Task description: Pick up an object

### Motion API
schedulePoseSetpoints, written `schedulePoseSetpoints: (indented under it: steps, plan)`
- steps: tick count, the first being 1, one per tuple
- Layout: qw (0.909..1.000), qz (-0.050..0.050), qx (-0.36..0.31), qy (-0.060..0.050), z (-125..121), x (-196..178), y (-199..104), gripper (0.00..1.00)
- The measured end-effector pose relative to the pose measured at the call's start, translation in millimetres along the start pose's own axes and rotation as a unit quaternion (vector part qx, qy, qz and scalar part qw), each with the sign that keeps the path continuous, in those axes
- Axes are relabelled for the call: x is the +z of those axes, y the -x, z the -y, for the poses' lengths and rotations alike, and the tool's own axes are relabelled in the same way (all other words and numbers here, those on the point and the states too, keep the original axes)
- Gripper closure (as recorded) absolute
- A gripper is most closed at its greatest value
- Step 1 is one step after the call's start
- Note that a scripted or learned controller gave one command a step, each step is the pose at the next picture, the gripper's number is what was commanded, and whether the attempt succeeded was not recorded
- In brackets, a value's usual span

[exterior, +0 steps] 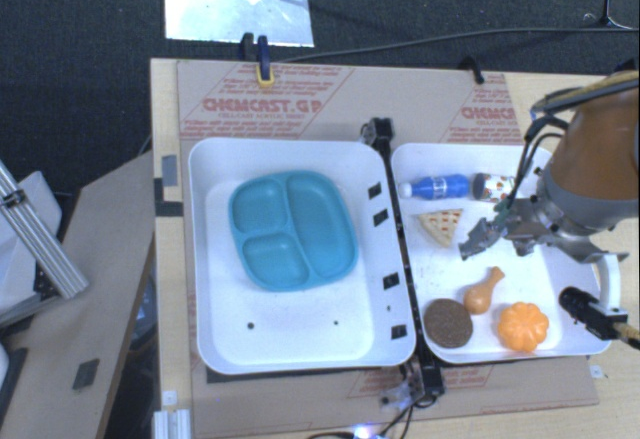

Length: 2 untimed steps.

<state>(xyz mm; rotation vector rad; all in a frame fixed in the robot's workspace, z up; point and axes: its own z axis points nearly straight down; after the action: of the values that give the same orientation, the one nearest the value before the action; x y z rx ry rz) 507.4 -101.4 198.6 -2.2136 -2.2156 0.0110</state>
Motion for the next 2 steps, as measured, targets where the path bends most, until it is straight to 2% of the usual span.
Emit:
schedulePoseSetpoints:
  steps: [1,2]
  plan:
    - [1.0000,0.001,-0.001,0.007,-3,-6,0,0.00]
    - [1.0000,0.000,0.000,0.005,-6,55,-6,0.00]
